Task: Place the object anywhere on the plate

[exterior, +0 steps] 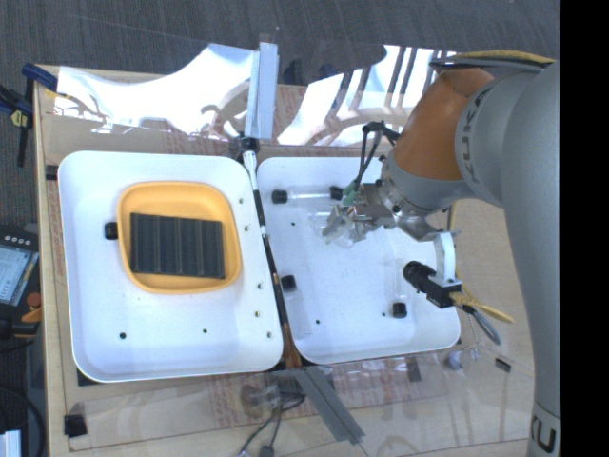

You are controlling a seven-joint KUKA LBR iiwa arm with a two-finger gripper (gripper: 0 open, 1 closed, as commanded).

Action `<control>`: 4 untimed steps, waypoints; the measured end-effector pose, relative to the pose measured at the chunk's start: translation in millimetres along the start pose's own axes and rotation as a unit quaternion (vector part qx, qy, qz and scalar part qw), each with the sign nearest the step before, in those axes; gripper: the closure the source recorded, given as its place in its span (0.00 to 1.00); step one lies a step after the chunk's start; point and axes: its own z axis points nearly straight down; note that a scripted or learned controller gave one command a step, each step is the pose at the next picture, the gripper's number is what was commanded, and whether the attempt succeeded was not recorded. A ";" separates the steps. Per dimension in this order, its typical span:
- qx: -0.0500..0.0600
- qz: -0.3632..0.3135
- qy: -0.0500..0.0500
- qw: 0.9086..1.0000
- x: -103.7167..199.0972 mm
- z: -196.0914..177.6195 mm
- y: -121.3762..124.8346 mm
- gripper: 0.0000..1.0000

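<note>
metal gripper [344, 219] over right bin [324, 336]

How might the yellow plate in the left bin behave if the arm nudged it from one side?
The plate looks like rigid moulded plastic, so it would probably slide whole rather than bend. It lies flat and wide in the left bin, so tipping seems unlikely. The dark ridged block resting in it looks loose and might shift.

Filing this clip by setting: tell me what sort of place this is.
Most likely a robotics lab bench, not a home or shop. A grey and orange robot arm reaches over two white bins set side by side. The left bin holds a yellow plate, and loose cables lie along the bench's front edge.
</note>
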 end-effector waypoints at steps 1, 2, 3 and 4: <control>-0.001 -0.039 0.000 0.999 34.5 -28.5 35.8 1.00; -0.002 -0.182 -0.002 0.983 50.4 -10.5 58.0 1.00; -0.002 -0.182 -0.002 0.983 50.2 -10.6 58.0 0.00; 0.000 -0.331 -0.001 0.944 66.3 -3.8 24.2 0.00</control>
